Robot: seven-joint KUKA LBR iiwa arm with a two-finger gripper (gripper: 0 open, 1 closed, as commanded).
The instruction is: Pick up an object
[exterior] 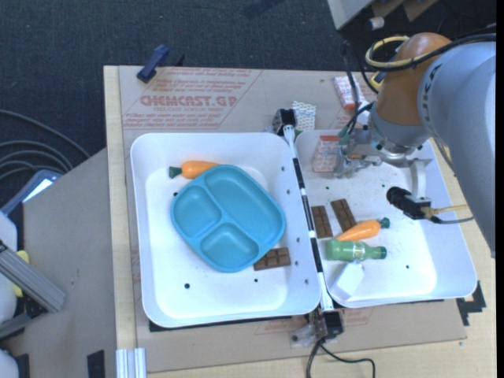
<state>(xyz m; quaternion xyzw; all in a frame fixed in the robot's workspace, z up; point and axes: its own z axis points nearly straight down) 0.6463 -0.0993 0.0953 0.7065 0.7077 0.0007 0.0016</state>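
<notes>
Tool over the right bin's far end

The tool (346, 162) hangs low beside a pinkish packet (324, 154), likely lining up a grasp; its opening I cannot tell.

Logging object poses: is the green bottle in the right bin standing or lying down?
Lying down: the green bottle rests lengthwise on the right bin's floor, beside a carrot.
</notes>
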